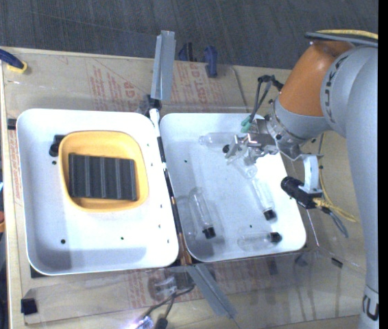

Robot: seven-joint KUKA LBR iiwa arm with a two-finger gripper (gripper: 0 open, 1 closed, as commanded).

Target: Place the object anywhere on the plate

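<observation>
Dark carpet surrounds the bench [201, 88]; two white bins sit side by side. Left bin [36, 238] holds the yellow plate [101, 142], with a dark ribbed insert. Right bin [180, 184] holds clear plastic tubes with black caps: one at [203, 214], one at [262, 199], one at [257, 240]. Claw [245, 146] hovers over the bin's upper part, near another clear piece; open or closed, cannot tell. Tubes look light, stiff, slick, apt to roll. Judgement: grip mid-barrel, across the width.
</observation>
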